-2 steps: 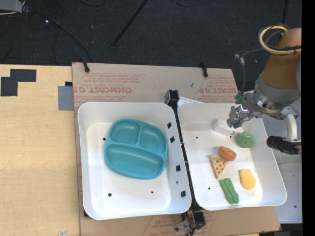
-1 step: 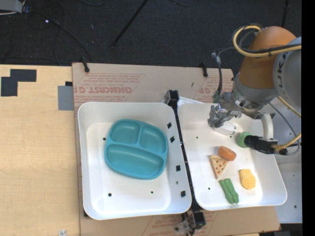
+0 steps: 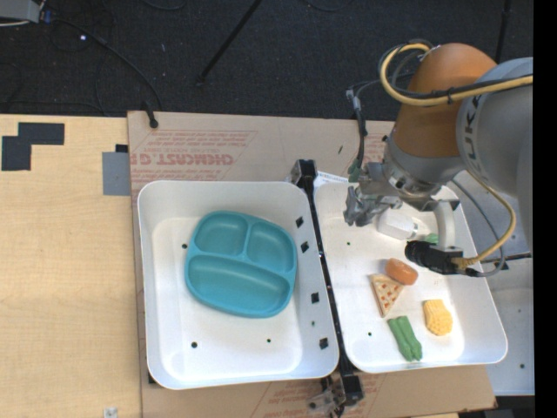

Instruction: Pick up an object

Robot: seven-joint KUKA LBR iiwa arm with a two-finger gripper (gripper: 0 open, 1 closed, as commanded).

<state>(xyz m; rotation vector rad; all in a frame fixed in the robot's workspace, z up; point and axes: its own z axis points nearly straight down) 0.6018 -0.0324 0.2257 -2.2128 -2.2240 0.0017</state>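
Tool (image 3: 359, 209) low over the right bin's (image 3: 487, 342) far-left corner; whether its fingers are spread or pressed together cannot be told; the four toy foods lie nearer the bin's front: one orange sausage (image 3: 401, 271), one pizza slice (image 3: 386, 293), one corn cob (image 3: 437, 317), one green vegetable (image 3: 405, 337), all apart from the tool; left bin (image 3: 165, 338) carries one teal divided plate (image 3: 242, 263); two white bins on cardboard (image 3: 200, 151) over a pale wooden tabletop (image 3: 61, 286).

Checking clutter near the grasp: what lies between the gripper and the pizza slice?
In the camera view, bare white bin floor separates the gripper from the pizza slice.
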